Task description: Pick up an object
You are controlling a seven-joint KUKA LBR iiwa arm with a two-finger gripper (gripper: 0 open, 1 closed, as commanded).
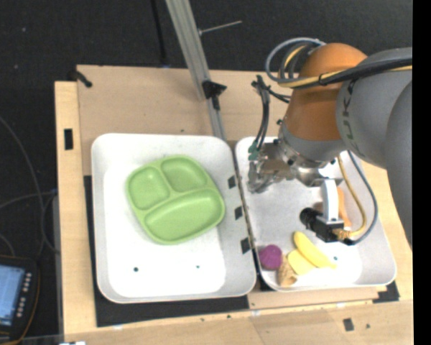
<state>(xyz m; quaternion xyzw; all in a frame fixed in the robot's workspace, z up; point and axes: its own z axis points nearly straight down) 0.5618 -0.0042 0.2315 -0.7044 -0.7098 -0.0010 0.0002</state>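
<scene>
Gripper (261,180) parked low over the right bin's (370,268) left side, can't tell its state, probably lining up a grab, with banana (312,249), purple ball (271,255) and cone-looking thing (289,270) bunched at the near edge, green plate (175,199) alone in the left bin (115,264).

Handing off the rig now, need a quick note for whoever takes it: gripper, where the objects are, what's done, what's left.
Gripper: low over the right bin, near its left wall; whether it is open or shut cannot be told from this view, and nothing shows in it.
Objects: purple ball, banana and a small cone-like piece lie together at the right bin's near edge, apart from the gripper. A green divided plate lies in the left bin.
Done: no pick visible.
Left: grasp one object and lift it.
</scene>
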